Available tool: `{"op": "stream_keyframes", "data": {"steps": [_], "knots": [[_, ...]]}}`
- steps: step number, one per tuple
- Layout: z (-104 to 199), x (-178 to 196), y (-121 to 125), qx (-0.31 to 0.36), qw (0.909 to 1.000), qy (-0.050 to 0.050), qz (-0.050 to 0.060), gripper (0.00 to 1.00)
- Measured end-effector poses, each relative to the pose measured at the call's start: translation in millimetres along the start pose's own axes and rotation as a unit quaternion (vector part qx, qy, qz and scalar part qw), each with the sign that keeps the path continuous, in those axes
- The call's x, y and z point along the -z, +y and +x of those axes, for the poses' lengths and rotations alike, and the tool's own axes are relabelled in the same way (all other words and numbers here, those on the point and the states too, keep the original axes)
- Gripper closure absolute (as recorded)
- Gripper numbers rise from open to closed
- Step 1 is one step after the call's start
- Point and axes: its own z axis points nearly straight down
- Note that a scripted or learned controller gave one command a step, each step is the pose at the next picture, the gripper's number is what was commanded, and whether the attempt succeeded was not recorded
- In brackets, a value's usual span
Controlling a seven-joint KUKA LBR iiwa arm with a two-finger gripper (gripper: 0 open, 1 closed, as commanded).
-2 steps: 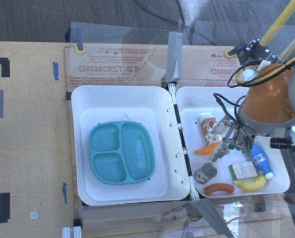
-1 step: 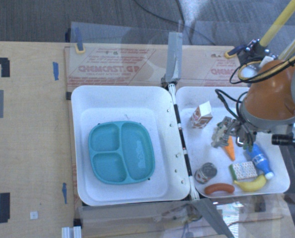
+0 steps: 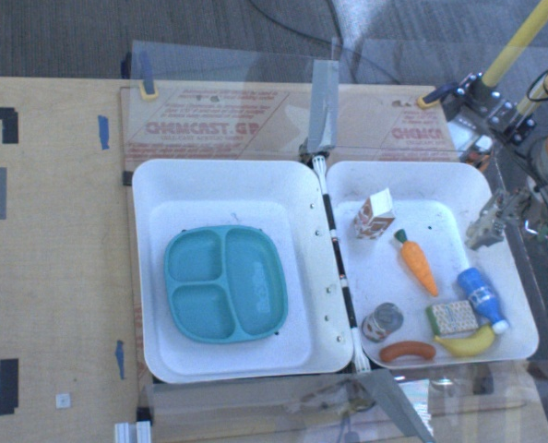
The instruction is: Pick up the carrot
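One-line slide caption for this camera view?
Gripper poised at the right bin's right edge, apart from the carrot lying among toy foods; teal plate in left bin.

arm enters from right edge of camera view, mostly cropped; end effector point(image 3: 492, 221) sits at the right side, pale grey metal fingers point(image 3: 484, 229) pointing down-left, low, nothing seen between them; fingers look close together but too blurred to call; dark wrist hardware just above and right, partly out of shot
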Motion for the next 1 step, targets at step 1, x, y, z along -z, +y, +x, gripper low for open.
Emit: {"op": "stream_keyframes", "data": {"steps": [1], "knots": [[0.1,-0.2,0.0,0.0,1.0,0.0,0.0,0.0]]}}
